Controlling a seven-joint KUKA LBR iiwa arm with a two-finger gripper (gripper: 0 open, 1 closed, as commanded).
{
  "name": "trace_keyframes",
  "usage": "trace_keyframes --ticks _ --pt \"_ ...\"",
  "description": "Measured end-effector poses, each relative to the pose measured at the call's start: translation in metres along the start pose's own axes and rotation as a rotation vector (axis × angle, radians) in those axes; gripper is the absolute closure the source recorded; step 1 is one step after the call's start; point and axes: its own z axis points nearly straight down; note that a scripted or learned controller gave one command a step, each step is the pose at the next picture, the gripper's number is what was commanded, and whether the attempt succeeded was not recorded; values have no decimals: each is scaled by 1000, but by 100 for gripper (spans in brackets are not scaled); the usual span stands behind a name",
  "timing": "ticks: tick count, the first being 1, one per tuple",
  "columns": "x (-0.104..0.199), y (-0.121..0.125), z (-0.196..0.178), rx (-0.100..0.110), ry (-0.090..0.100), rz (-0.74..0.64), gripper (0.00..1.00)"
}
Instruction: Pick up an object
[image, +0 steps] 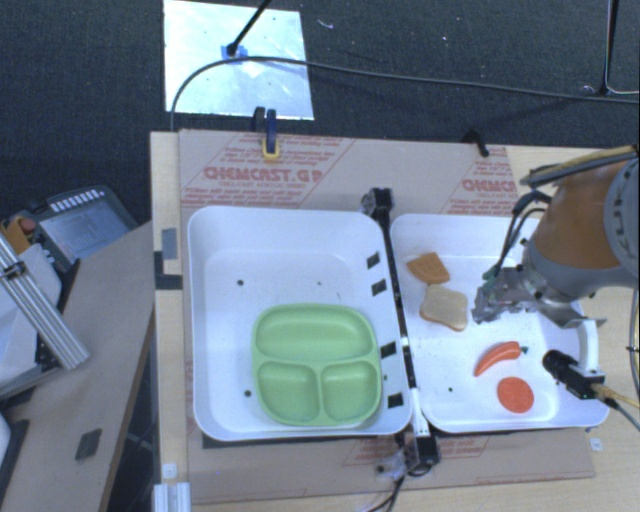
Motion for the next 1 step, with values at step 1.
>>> trace_keyframes --ticks 1 --pt "-7 -5 -58 -1 0 0 100"
